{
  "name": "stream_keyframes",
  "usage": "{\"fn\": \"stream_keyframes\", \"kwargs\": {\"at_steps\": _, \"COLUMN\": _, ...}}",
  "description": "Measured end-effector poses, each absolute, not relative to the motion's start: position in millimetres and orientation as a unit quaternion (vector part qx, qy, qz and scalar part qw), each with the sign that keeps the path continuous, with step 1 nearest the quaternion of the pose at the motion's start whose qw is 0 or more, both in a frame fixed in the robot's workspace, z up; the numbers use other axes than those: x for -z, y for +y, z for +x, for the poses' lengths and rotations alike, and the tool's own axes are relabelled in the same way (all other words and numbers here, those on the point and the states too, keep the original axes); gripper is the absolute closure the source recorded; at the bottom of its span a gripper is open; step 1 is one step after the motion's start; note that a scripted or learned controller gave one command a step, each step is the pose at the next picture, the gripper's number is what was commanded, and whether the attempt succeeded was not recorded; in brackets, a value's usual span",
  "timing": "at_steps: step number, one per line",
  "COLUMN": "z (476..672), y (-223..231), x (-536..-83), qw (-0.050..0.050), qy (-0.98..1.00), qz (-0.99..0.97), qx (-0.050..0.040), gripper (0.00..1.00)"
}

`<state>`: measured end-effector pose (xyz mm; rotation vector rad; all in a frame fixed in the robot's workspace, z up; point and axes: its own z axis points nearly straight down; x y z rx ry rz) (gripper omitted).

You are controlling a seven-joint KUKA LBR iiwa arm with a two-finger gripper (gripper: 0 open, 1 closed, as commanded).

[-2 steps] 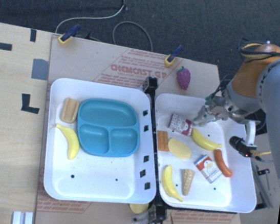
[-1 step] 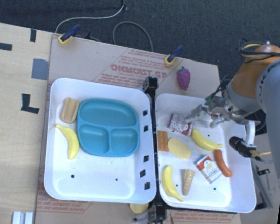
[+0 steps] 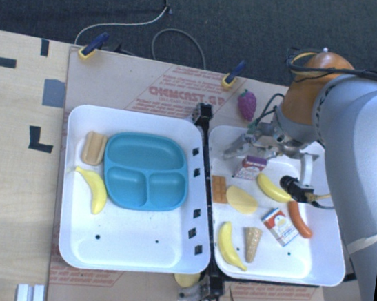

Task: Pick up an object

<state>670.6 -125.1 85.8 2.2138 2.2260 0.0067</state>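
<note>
My gripper hangs low over the far part of the right bin, reaching in from the right. Just under and in front of it lies a small white and purple packet. Close by are a yellow banana, a pale yellow lemon-like piece and an orange-brown block. Nearer the front lie a second banana, an ice cream cone, a red and white box and an orange sausage. Nothing is visibly held.
The left bin holds a blue divided plate, a bread slice and a banana. A purple fruit lies on the cardboard behind the right bin. A black divider runs between the bins.
</note>
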Motion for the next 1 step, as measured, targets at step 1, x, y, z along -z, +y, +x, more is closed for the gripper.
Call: {"fn": "stream_keyframes", "kwargs": {"at_steps": 1, "z": 650.3, "y": -111.7, "x": -86.3, "qw": 0.002, "qy": 0.708, "qz": 0.706, "qx": -0.0001, "gripper": 0.00}}
